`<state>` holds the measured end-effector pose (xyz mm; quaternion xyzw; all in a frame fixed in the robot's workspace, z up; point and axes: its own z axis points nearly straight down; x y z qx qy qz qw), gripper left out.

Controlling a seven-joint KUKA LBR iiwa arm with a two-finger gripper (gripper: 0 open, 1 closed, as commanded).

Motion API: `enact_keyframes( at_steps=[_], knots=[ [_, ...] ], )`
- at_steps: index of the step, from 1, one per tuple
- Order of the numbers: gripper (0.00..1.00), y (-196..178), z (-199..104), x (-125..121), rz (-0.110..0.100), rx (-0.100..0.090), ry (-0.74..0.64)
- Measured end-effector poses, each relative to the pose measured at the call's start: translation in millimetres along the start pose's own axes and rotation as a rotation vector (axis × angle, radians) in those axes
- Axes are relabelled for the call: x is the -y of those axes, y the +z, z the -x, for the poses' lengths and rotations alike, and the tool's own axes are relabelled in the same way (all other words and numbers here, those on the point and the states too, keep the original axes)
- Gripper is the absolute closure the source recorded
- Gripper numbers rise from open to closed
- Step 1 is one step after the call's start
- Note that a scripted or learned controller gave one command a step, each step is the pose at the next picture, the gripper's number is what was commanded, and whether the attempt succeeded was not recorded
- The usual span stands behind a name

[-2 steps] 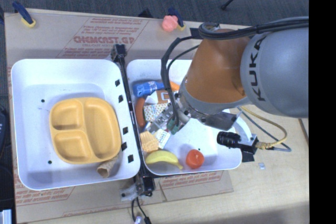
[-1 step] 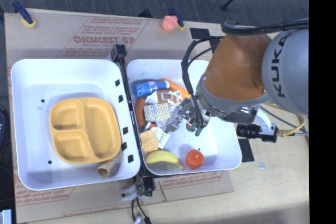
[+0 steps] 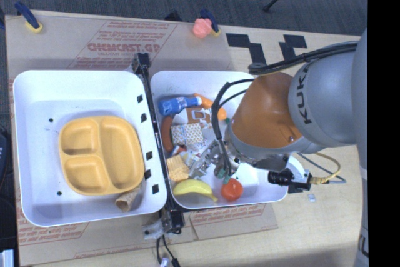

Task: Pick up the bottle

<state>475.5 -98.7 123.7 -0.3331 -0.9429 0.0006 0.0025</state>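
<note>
The bottle [image 3: 177,104] is blue with a white label and lies on its side at the far left of the right bin [image 3: 187,79]; an orange piece [image 3: 205,100] sits at its right end. My gripper [image 3: 210,163] reaches down into the middle of that bin's clutter, in front of the bottle and apart from it. It hangs over a crumpled patterned packet [image 3: 187,133] and a waffle-like cracker [image 3: 177,167]. The orange wrist band [image 3: 265,112] covers the bin's right half.
A banana [image 3: 194,188] and a red tomato [image 3: 232,189] lie at the right bin's front edge, with a brown sausage [image 3: 167,133] by its left wall. The left bin [image 3: 31,97] holds a yellow divided plate [image 3: 100,153] and a cone-shaped item [image 3: 129,200].
</note>
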Motion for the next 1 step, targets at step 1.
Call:
enact_keyframes(
  at_steps=[1],
  knots=[
    [1.0, -142.9, -0.9, -3.1, 0.003, 0.007, -0.101]
  ],
)
